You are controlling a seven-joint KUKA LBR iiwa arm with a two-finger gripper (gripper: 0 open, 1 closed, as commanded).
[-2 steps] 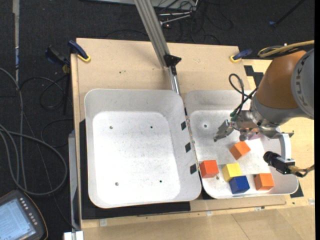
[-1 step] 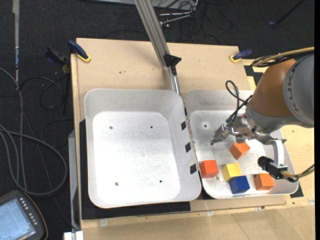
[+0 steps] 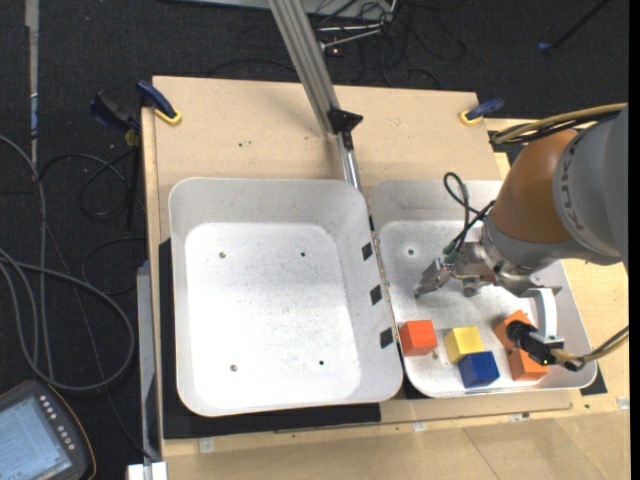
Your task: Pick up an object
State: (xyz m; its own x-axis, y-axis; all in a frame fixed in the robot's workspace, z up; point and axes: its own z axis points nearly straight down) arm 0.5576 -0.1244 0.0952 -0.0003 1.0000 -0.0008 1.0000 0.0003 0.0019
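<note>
My gripper [image 3: 432, 282] hangs over the middle of the right bin [image 3: 420, 208], pointing down and to the left, with bare bin floor under its tip. Along the bin's front lie an orange cube [image 3: 418, 336], a yellow cube [image 3: 464, 343] and a blue cube [image 3: 479, 368], the blue one touching the yellow one's front. Another orange block [image 3: 524, 364] lies in the front right corner, partly hidden by robot parts. The gripper is behind the orange cube and clear of all the blocks, and I see nothing held in it.
The left bin [image 3: 200, 268] sits beside the right one, with a shared raised rim [image 3: 372, 268] between them. A metal pole [image 3: 305, 53] slants in from the top towards the bins' back edge. The arm's body covers the right bin's back right part.
</note>
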